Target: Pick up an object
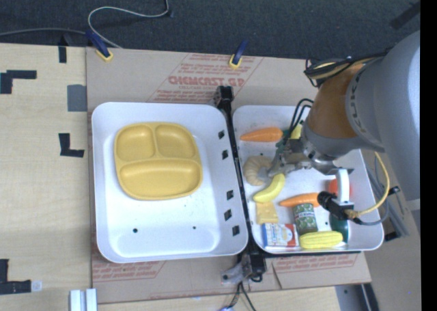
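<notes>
Pale wood desk w/ black tape marks; brown cardboard sheet on top. Dark carpet floor behind, thin cable across it.

Illumination was even and diffuse, apparently from overhead. The two white bins were the brightest surfaces, nearly washed out, with soft, short shadows beneath their outer rims. The yellow divided plate showed a mild sheen without hard glare. Above the bins the dark cloth lost detail. Resolution was low; the arm appeared slightly soft.
</notes>
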Tool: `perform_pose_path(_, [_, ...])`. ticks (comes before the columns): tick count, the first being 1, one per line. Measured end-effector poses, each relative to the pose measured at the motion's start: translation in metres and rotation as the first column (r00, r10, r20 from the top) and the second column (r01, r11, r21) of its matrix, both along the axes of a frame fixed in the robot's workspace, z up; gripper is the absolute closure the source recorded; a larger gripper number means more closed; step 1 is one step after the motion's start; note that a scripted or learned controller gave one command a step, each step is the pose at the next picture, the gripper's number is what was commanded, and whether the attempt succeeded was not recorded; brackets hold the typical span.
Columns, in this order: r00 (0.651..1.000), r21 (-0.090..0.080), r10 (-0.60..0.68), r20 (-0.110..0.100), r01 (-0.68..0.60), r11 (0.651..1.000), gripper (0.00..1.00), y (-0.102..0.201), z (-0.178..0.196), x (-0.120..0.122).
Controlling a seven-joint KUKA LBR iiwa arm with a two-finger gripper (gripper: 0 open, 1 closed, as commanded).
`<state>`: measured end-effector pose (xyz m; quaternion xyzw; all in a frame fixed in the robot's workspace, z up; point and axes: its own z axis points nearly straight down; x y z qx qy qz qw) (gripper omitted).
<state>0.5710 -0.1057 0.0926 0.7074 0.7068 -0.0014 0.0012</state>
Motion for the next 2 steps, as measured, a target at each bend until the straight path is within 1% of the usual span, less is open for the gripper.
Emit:
perform_pose_path(1, [1.000, 0.004, 0.004, -0.004, -0.004, 1.000, 1.00, 0.052, 0.090, -0.052])
perform_pose_path(2, [1.000, 0.004, 0.004, -0.003, -0.004, 1.000, 1.00, 0.096, 0.156, -0.086])
